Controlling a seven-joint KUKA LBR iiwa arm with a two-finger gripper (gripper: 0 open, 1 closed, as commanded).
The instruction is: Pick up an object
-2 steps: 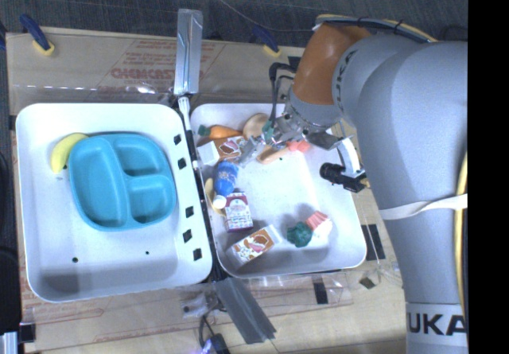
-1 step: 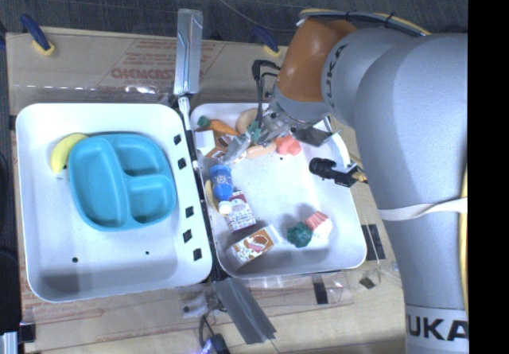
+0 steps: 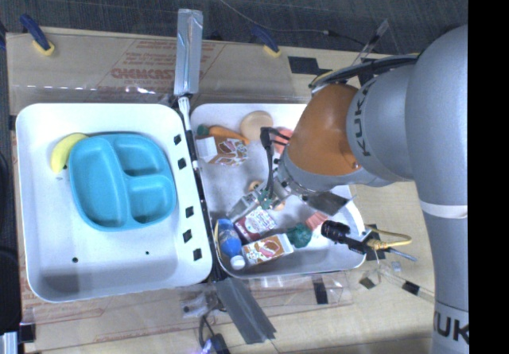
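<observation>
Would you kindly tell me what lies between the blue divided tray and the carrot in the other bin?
In the camera view, the bins' adjoining white walls lie between the blue divided tray and the carrot, together with bare left-bin floor.

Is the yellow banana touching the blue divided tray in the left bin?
Touching. The camera view shows the banana lying against the upper left edge of the blue divided tray, which partly overlaps it, with no gap between them.
</observation>
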